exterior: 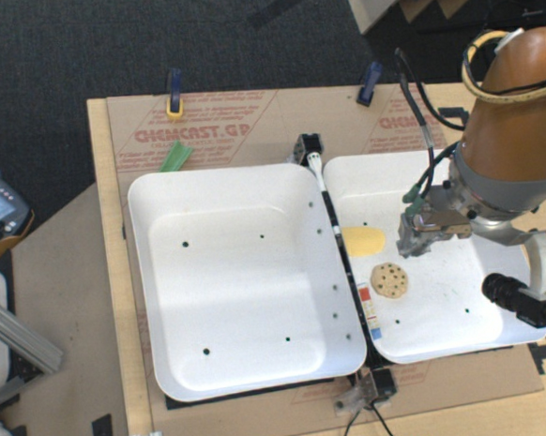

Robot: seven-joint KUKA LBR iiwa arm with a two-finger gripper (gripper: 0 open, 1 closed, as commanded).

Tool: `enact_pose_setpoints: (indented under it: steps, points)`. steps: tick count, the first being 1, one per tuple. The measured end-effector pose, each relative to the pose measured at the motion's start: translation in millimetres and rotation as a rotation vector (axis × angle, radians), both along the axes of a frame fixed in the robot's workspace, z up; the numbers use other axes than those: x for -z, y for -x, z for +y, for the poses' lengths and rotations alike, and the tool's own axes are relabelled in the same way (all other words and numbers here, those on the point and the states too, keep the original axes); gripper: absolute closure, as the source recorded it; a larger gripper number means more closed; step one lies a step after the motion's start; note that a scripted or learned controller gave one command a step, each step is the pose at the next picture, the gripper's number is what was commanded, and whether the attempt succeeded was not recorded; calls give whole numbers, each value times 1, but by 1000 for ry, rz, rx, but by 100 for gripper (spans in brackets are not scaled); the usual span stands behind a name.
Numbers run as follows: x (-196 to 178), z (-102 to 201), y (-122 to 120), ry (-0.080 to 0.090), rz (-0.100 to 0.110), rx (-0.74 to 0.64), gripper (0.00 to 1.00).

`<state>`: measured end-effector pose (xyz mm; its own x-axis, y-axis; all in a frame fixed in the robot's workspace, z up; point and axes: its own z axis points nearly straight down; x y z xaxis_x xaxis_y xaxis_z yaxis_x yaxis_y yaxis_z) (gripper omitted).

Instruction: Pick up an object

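In the right bin (pixel 442 335) lie a yellow oval object (pixel 363 242), a round tan cookie with dark specks (pixel 389 280) and a thin white strip with red and blue marks (pixel 368 312) along the left wall. My gripper (pixel 417 234) hangs over the bin's middle, just right of the yellow object and above the cookie. I see nothing held in it. The arm's orange band and grey wrist (pixel 511 137) cover the bin's right part.
The left bin (pixel 160 221) sits beside the right one, sharing a black divider (pixel 334 236). A green scrap (pixel 175 157), a yellow-blue clamp (pixel 175 93) and a blue clamp (pixel 370 82) sit on the cardboard behind the bins. A black knob (pixel 511 297) sticks out at the right.
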<state>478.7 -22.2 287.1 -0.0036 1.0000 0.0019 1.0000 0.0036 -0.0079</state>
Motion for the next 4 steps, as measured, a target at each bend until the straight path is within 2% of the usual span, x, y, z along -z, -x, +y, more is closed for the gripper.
enact_pose_setpoints:
  steps: [1, 2, 3, 4]
  points:
    - [-93, 62, -2, -1, -20, -5, 100]
    - [-82, 100, 0, 1, -5, -1, 100]
    - [-128, 145, -1, -1, -14, -2, 100]
    - [-96, 191, -37, 2, -6, 0, 100]
